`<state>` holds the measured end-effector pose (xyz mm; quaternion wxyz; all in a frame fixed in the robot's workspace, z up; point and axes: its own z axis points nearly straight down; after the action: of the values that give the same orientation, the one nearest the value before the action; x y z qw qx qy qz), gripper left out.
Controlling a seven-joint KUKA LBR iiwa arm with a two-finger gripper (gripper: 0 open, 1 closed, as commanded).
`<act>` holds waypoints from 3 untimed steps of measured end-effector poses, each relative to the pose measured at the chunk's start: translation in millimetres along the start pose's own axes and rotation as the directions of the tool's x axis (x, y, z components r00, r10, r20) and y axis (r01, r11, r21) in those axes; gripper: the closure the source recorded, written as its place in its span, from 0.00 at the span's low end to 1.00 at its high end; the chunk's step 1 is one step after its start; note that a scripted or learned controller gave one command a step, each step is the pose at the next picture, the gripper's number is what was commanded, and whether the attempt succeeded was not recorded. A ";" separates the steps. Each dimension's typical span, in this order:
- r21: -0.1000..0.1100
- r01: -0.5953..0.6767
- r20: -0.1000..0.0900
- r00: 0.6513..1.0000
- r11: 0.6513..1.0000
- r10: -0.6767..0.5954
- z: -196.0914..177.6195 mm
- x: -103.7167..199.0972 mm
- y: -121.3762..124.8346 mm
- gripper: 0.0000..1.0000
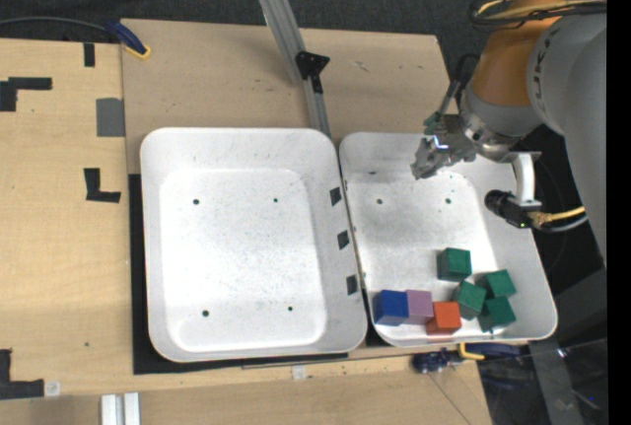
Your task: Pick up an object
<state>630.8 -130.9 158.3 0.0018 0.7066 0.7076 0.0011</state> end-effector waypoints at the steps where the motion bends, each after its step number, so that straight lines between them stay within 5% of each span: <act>1: 0.000 0.000 0.000 1.000 1.000 0.000 -45.8 0.3 1.4 1.00; 3: 0.007 0.004 -0.003 1.000 1.000 -0.004 -51.6 99.3 -27.6 1.00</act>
<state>602.9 -31.7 209.7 -0.0018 0.7051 0.7091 -0.0005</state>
